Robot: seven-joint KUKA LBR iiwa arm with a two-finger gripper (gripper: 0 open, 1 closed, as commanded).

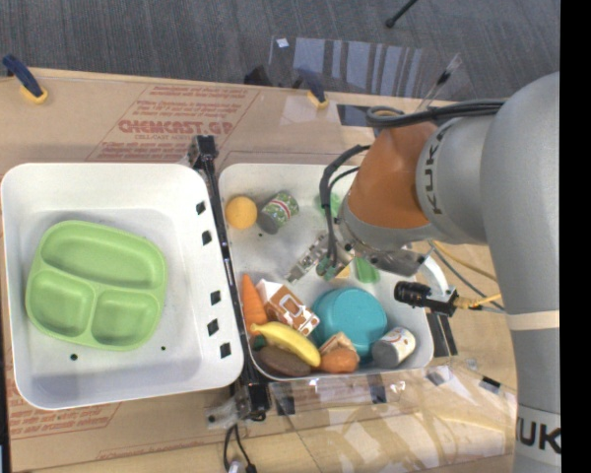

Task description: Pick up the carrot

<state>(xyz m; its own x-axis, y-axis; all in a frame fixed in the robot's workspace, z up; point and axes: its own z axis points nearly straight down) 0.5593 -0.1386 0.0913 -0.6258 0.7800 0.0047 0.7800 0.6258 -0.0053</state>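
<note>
The carrot (252, 302) lies in the right bin (276, 177), close to its left wall. It is orange and long, and it points up and down in the picture. Its lower end touches a small box with red and white on it (292, 308) and sits just above a yellow banana (288, 342). Under the banana is a dark brown thing (279, 362). Next to that is a small orange-brown thing (339, 357).

A round teal bowl (353, 317) sits in the middle of the right bin. A little white cup (394, 347) is beside it, near the front right corner. At the back of the bin are a yellow ball (241, 212) and a small can with a green label (278, 211), just beside each other.

The gripper (315, 261) hangs over the middle of the right bin, just above the teal bowl and well apart from the carrot. Nothing is between its fingers. I cannot tell if it is open or closed.

The left bin (39, 372) holds a green tray with three parts (97, 284).
</note>
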